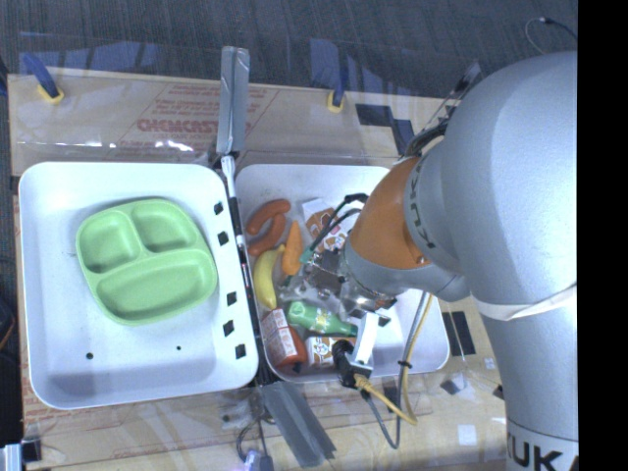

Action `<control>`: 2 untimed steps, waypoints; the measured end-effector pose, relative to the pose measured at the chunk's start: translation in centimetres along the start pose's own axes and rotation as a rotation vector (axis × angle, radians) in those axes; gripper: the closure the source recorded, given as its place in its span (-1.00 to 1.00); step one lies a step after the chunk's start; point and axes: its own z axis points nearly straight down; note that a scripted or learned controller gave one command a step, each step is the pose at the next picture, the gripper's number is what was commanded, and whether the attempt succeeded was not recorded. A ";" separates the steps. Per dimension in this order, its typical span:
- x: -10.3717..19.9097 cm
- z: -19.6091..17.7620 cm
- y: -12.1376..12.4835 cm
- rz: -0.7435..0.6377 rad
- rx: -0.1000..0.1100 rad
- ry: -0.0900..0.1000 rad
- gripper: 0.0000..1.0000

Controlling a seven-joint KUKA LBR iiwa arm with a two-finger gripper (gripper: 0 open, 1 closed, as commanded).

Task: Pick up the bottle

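Along the near edge of the right bin point(432, 356), a red packet point(279, 342) and a brown carton point(324, 349) lie by the near-left corner, and just behind them the green bottle point(319, 318) rests on its side, not yet lifted. Directly above the bottle the gripper point(329, 281) hangs low over the clutter, but whether its claw is spread or closed, or has hold of anything, I cannot tell, so the pick looks at best at the reaching stage. Farther back, a banana point(265, 278), a carrot point(292, 248) and a sausage point(267, 218) run toward the far-left corner, and the left bin point(59, 361) carries a green divided plate point(147, 259)
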 end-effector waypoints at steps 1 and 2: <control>0.0 0.0 0.0 0.000 0.000 0.000 -1.00; -0.1 -0.4 -1.4 0.083 -0.028 0.008 -1.00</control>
